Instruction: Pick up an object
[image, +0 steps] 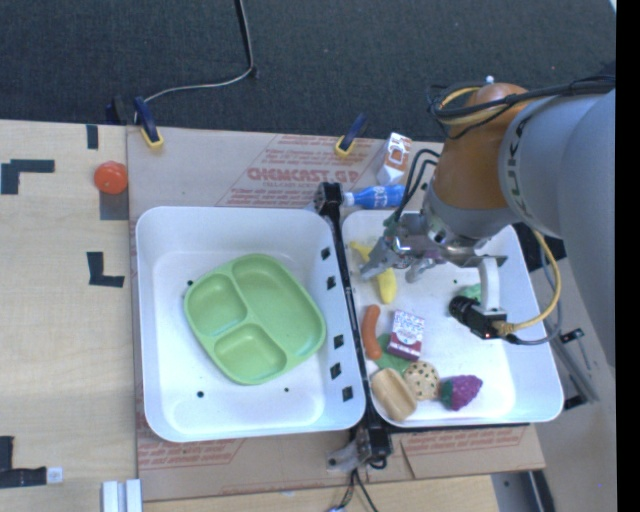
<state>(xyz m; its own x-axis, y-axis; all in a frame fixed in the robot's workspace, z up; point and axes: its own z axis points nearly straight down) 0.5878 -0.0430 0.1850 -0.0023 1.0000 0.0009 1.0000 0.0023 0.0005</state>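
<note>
Green tray (256, 316) left bin, ignore. Yellow toy (386, 289) lies just below my gripper (385, 258), right bin (520, 400). Fingers look spread, nothing between them. I'd drop straight, straddle it, avoid the carrot (371, 331) below.

Grey arm (565, 150) w/ orange band, yellow cable, metal claw (385, 258).

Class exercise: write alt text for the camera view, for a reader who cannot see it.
A grey robot arm reaches from the right, its pincer low over toy food in the right white bin: a yellow piece, a carrot, a cookie and purple grapes. The left white bin holds a green divided tray.
</note>
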